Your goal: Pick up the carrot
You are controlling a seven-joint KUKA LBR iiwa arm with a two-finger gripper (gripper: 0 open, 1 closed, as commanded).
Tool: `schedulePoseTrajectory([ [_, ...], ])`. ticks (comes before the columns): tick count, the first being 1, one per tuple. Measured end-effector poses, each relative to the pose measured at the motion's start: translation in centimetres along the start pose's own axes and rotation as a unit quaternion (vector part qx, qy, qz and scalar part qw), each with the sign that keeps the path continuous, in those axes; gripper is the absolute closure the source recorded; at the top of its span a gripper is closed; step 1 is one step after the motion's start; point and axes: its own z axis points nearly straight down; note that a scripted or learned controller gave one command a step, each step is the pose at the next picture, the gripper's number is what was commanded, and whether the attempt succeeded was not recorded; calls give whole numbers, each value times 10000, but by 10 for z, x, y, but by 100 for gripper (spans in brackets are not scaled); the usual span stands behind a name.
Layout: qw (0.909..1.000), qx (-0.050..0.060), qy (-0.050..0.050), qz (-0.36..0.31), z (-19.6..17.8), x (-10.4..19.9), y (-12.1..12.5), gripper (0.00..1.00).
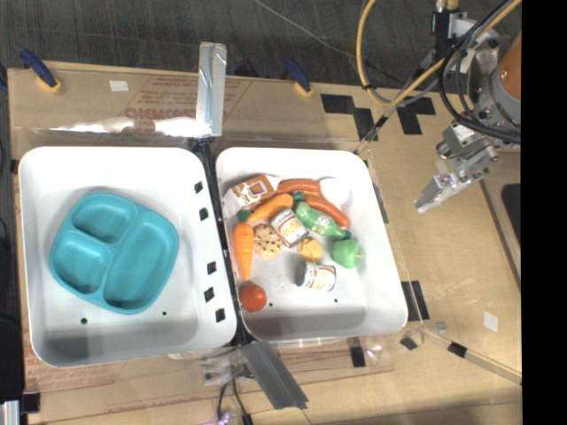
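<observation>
Overhead, brown counter (461, 264) with two white bins, carrot (243, 250) lying in right bin (376, 277), end effector (440, 193) outside over counter, grip state unclear, dark floor behind.

Arm (496, 78): grey metal wrist section, orange band patch at far right. Black cable loops bundled around wrist. Thick yellow hose (390, 16) arcs up and over, ends at brass-coloured fitting on small black-and-white connector block. End effector (447, 184): bare silver-grey metal, angular bracket-like body, two slim fingers tapering to pointed tips. Small dark fasteners on body; too blurred for markings.
</observation>
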Motion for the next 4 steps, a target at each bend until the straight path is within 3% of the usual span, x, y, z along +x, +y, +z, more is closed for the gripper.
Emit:
schedulePoseTrajectory([
  [1,9860,-24,-15,-1668,33,-18,38,100],
  [2,9417,13,8,-3363,35,-13,12,100],
  [3,9134,9,1,-4071,62,-19,42,100],
  [4,8521,34,18,-5233,10,-7,27,100],
])
